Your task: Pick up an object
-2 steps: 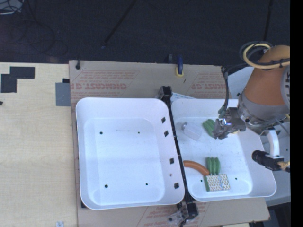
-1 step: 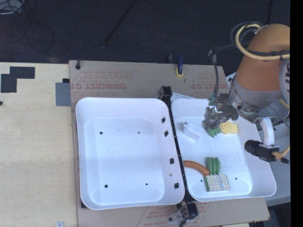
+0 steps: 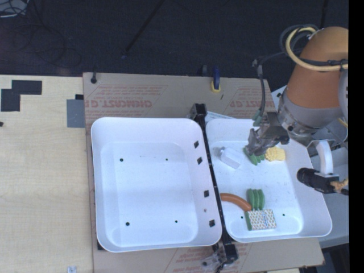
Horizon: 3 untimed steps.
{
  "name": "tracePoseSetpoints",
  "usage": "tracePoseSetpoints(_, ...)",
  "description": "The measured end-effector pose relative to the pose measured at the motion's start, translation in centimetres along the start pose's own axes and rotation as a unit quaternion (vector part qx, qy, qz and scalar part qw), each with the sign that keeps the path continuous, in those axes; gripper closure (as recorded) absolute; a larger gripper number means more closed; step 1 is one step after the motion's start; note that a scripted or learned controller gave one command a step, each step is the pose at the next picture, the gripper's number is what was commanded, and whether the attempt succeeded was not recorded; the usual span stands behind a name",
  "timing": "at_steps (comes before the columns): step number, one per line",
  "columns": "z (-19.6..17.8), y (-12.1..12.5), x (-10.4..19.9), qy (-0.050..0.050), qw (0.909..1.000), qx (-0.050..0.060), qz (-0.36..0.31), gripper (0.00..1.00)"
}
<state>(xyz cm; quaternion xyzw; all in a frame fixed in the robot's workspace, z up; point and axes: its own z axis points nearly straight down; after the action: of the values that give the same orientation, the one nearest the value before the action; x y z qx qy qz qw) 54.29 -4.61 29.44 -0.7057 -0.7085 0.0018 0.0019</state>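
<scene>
My gripper point(image 3: 256, 150) hangs low in the upper part of the right bin point(image 3: 310, 223), coming in from the right. Its tip is right at a small green object point(image 3: 254, 158), which is partly hidden beneath it. A yellow knobbly piece point(image 3: 276, 154) lies just to the right of the tip. Left of the tip rests a small white block point(image 3: 230, 158). Toward the bin's front lie an orange curved piece point(image 3: 234, 201), a green ribbed piece point(image 3: 256, 198) and a speckled pad with a green edge point(image 3: 261, 219).
The left bin point(image 3: 108, 152) stands beside the right one, parted from it by a black clipped divider point(image 3: 205, 169). Both bins sit on a cardboard sheet point(image 3: 142, 98). A pale bench top point(image 3: 40, 181) extends to the left.
</scene>
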Motion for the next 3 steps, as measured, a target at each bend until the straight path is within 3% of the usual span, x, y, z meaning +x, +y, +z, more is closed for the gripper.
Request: tracePoseSetpoints(3, -2.7, 0.0, -0.1, 0.000, 1.0000, 0.005, -0.008, 1.00)
